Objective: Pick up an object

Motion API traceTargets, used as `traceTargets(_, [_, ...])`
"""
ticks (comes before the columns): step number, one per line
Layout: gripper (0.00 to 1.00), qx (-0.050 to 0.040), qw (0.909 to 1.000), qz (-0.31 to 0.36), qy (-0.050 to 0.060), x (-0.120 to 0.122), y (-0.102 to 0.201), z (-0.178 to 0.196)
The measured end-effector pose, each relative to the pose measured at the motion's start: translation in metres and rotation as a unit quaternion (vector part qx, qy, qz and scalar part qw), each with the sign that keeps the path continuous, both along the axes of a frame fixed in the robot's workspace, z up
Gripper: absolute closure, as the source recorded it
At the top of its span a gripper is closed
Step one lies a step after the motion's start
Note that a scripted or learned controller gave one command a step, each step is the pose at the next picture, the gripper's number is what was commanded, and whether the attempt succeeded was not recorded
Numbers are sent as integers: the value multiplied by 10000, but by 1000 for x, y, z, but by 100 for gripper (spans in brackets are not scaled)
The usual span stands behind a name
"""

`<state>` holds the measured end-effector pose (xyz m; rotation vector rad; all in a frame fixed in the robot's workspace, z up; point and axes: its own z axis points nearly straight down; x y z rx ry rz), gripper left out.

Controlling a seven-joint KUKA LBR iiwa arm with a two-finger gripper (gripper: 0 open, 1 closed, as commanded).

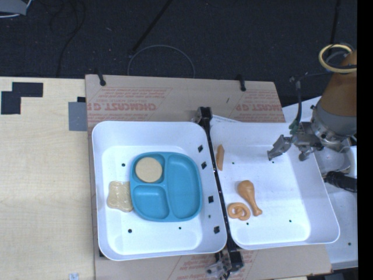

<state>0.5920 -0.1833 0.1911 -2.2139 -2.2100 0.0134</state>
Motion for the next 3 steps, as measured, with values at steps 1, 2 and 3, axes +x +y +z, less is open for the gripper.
traceTargets(1, [0, -12, 10000, 10, -64, 3, 0, 8])
traceTargets(2, [0, -5, 10000, 12, -37, -7, 5, -45])
traceTargets(3, [0, -8, 10000, 7, -47, -8, 7, -99])
